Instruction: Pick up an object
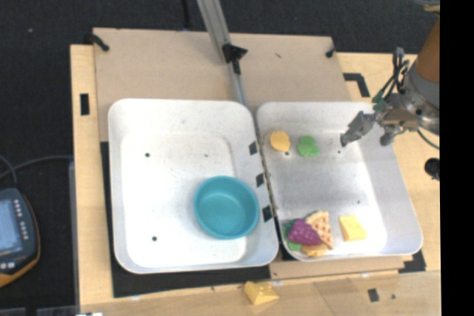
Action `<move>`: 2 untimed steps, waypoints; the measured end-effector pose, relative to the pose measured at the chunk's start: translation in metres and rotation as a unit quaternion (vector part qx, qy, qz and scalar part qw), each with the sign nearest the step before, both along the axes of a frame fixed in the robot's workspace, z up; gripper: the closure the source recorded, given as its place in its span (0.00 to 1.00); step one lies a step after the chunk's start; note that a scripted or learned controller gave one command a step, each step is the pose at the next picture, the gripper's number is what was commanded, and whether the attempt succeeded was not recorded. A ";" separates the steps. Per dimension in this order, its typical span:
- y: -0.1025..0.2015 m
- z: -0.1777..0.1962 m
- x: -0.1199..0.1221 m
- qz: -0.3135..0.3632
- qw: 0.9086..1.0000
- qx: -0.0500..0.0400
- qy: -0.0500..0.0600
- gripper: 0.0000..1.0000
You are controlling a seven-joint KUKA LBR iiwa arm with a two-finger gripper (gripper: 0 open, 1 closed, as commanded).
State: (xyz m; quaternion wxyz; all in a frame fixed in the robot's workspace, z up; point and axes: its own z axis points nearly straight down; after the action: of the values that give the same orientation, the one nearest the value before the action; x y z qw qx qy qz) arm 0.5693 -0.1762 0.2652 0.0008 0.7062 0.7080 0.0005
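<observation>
The gripper is seen over the top right part of the right bin, with its two fingers spread apart and nothing held between them. A little yellow toy and a green toy are found side by side just to its left, near the top of that bin. A purple toy, a waffle piece and a yellow block are kept at the bottom edge, and a blue bowl is seen in the left bin.
</observation>
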 end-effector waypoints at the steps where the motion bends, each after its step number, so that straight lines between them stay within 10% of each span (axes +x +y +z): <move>1: 0.000 0.000 0.000 0.000 1.000 0.000 0.000 0.00; 2: -0.008 -0.059 0.004 -0.002 1.000 -0.001 0.003 0.00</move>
State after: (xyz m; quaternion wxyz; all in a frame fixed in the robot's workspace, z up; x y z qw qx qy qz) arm 0.5733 -0.1846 0.2065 -0.0010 0.7074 0.7068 -0.0020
